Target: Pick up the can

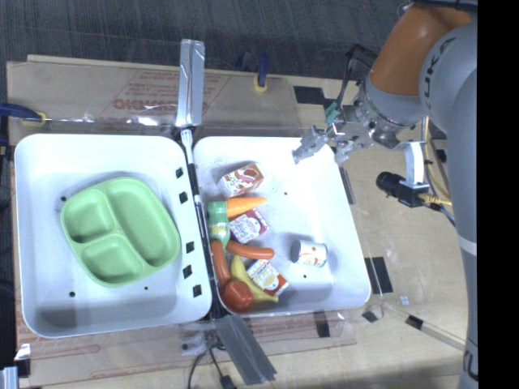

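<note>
A small white can with a red and orange label lies on its side near the right wall of the right bin, a little apart from the other items. My gripper hangs over the bin's back right corner, well above and behind the can. Nothing is visible in it. The grey arm with its orange band comes in from the upper right.
A pile fills the left side of the right bin: a red and white packet, a carrot, a sausage, a banana and other toy foods. The left bin holds a green divided plate.
</note>
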You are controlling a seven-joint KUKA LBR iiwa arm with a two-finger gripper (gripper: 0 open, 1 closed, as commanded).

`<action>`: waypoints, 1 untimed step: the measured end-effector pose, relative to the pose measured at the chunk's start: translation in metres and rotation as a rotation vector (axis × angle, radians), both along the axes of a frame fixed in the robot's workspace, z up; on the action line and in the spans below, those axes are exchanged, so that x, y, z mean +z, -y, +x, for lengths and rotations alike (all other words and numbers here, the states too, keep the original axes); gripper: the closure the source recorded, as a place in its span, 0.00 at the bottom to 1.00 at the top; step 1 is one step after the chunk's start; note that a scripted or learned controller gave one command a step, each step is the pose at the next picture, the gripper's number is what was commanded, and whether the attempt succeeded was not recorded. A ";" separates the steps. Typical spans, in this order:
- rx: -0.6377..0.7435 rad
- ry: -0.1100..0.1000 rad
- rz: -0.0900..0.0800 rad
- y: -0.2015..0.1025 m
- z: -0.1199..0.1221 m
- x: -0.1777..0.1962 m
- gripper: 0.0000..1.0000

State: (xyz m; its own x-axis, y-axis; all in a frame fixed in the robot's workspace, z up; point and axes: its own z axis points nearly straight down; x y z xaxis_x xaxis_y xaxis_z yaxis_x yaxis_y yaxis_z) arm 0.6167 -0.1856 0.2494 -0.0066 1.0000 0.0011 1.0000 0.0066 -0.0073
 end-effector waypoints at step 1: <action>0.042 0.002 0.001 0.025 -0.098 -0.160 0.00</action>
State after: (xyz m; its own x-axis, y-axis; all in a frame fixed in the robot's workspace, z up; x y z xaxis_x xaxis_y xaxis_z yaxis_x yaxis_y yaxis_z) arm 0.5184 -0.2109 0.0897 -0.0490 0.9988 0.0024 0.9988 0.0490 -0.0052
